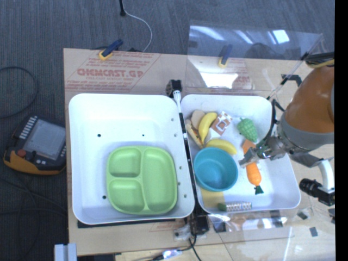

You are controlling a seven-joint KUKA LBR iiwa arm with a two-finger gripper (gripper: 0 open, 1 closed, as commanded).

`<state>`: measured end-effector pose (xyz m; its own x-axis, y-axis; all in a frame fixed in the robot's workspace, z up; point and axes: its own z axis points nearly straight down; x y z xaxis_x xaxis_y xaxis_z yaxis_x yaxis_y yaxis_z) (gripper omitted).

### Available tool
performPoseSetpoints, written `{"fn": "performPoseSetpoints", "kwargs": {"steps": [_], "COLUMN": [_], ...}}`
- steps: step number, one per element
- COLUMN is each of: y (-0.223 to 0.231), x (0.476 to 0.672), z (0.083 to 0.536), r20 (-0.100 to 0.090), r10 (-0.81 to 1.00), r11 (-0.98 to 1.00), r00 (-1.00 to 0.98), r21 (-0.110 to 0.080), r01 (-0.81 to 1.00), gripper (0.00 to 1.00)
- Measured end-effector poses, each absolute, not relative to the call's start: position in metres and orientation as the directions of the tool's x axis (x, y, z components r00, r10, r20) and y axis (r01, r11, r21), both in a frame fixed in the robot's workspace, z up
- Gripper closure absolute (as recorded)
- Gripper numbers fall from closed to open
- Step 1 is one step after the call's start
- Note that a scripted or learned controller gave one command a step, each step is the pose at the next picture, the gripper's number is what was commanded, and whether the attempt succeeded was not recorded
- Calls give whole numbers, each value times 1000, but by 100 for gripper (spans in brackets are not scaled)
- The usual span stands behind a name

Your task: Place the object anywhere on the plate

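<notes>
A light green divided plate (142,179) lies in the left bin (98,124), toward its front. My gripper (260,152) hangs low over the right side of the right bin (283,192). It sits just above an orange toy carrot (254,174) and beside a small orange piece (247,144). Whether it holds anything cannot be made out from here. The grey arm with its orange band (312,105) comes in from the right.
The right bin also holds a blue bowl (216,168), two yellow bananas (205,126), a small box-like toy (221,124), a bumpy green toy (247,128) and a grey ridged item (238,206) at the front. A handheld controller (35,145) lies left of the bench.
</notes>
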<state>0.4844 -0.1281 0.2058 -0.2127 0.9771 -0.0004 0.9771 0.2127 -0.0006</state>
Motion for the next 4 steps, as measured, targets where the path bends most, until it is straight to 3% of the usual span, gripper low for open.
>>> {"fn": "performPoseSetpoints", "kwargs": {"steps": [1,2,3,4], "y": [-59,-1,-1,-1], "x": [486,497,497,497], "z": [182,182,182,182], "r20": [1,-1,-1,-1], "r10": [978,998,998,998], "r11": [209,-60,-61,-61], "r00": [-209,60,61,61], "r21": [-3,-5,-5,-5], "r01": [978,998,998,998], "gripper": [100,100,0,0]}}
